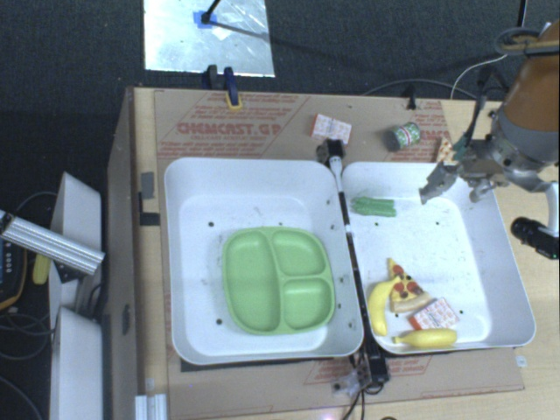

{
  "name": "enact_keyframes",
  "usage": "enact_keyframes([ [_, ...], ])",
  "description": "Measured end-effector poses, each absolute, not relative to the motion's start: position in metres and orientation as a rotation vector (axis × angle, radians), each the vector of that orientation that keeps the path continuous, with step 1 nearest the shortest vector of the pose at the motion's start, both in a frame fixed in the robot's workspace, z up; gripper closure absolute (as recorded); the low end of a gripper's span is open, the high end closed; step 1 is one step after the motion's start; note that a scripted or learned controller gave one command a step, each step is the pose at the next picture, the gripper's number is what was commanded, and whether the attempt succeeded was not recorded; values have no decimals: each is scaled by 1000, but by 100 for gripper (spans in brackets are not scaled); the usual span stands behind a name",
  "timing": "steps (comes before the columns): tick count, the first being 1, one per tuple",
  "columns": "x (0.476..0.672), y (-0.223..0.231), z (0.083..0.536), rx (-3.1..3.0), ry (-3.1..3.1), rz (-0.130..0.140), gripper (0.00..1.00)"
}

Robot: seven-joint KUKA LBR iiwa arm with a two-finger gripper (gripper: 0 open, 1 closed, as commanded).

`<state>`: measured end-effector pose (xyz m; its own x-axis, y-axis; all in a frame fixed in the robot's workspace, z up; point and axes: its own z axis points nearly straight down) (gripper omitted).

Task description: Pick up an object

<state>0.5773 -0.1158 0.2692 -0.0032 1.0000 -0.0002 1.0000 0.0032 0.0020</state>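
A cardboard-covered bench is bearing two white bins over dark carpet. A green divided plate is lying in the left bin. In the right bin, a green pod is lying crosswise near the far wall; bananas and a pizza slice are crowding the near corner. The gripper is hovering over the far edge, its jaws apart and empty.

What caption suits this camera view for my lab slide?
Gripper poised over the right bin holding bananas, a pizza slice and a green piece; a green tray fills the left bin.
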Motion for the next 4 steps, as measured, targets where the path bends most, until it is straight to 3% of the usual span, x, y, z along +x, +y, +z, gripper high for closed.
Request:
enact_keyframes([
  [1, 568, -114, 153, 2220, 2224, -1, 0],
  [2, 525, -102, 88, 2221, 2224, -1, 0],
  [3, 549, -183, 85, 2219, 2219, 0, 0],
  [4, 525, -130, 84, 2218, 2225, 1, 0],
])
